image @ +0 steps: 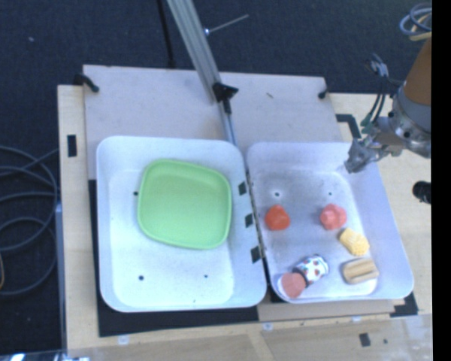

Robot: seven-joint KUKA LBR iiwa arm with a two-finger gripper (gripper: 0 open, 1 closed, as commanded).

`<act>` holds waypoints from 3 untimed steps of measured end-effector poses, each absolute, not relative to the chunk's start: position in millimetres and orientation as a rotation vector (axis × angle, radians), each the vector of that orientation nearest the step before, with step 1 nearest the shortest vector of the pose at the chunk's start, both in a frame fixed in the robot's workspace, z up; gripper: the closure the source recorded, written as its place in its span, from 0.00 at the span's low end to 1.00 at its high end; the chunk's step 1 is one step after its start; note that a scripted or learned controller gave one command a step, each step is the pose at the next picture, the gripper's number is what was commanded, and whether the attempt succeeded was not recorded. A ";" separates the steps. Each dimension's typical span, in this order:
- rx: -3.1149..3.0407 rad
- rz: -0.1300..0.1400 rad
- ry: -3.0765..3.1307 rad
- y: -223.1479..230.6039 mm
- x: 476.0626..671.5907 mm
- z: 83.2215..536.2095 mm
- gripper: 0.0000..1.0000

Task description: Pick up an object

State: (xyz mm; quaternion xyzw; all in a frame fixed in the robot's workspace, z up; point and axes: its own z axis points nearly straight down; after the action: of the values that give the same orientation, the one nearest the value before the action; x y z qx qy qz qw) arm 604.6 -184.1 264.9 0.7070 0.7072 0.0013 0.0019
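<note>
Over in the right bin (376,224), all the candidates sit toward the near end, so I'll use that bin as the reference. Roughly mid-bin you've got an orange-red ball (277,218) close to the wall it shares with the left bin, and a pinkish-red lump (332,216) further toward the outer wall. Nearer the front rim: a yellow corn-looking piece (354,241), a tan bread-roll thing (359,270), a small patterned can-like item (313,267) and a red round piece (292,283) touching or nearly touching it.

These all look like toy play food, so my guess is light, rigid plastic, kinda slick and prone to rolling. The ball is probably the easiest: it sits apart from everything, so squeeze it across the middle. The can and red piece are crowded together, worse bet.

The pincer (358,159) hangs over the bin's far outer corner, well away from the objects, with nothing in it. Open or closed, honestly can't tell from this angle.

The left bin holds a green plate (185,203).
</note>
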 end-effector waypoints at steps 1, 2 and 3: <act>2.218 0.002 2.224 -125.9 590.1 258.6 1.00; 2.216 0.003 2.226 -71.2 580.9 264.5 1.00; 2.219 0.000 2.224 -23.8 576.7 248.4 1.00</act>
State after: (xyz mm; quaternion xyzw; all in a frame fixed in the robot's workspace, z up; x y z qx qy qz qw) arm 576.7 -23.8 248.4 0.7062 0.7080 0.0001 -0.0002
